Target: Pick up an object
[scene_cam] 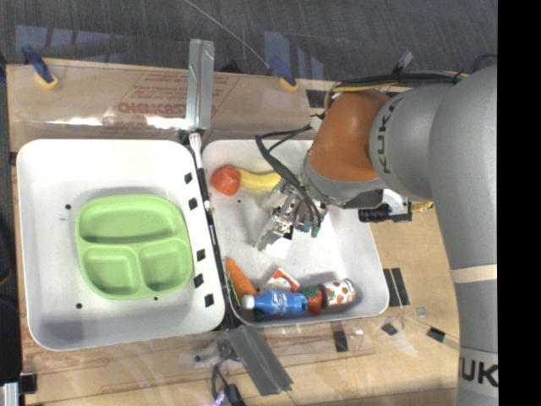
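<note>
Grey and orange, the arm [397, 134] reaches in from the right over the right bin [359, 252]. Its gripper [286, 220] hangs above the middle of that bin; whether the fingers are apart or together I cannot tell, and nothing is seen between them. A tomato [225, 180] and a banana [260, 178] lie touching at the bin's far left, near the gripper. Along the near wall lie a carrot [239, 278], a blue bottle [279, 303] and a small can [338, 293]. A green tray [133, 244] sits in the left bin [42, 227] on the worktop [414, 345].
</note>
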### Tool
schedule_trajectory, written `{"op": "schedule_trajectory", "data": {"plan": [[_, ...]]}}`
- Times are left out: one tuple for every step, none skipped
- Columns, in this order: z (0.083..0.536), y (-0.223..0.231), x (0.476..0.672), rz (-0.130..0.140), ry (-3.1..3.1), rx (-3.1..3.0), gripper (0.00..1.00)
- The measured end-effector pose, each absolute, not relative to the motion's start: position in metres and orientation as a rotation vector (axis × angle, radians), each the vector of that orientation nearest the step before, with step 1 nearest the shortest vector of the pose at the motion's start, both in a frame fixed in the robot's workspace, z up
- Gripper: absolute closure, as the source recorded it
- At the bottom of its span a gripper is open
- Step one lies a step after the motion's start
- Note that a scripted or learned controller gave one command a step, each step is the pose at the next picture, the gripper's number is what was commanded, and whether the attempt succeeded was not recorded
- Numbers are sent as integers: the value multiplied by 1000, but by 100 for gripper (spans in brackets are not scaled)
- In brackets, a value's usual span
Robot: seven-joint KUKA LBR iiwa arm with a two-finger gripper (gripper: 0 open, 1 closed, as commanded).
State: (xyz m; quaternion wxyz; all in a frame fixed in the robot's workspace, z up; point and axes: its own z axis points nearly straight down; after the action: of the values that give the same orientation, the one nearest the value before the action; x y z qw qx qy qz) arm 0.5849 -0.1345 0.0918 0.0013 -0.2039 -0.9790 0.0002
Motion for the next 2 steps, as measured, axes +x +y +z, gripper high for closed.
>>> {"op": "schedule_trajectory", "data": {"plan": [[92,-118,518,0,-3051,-745,0],[102,-105,487,13,-3090,-783,0]]}}
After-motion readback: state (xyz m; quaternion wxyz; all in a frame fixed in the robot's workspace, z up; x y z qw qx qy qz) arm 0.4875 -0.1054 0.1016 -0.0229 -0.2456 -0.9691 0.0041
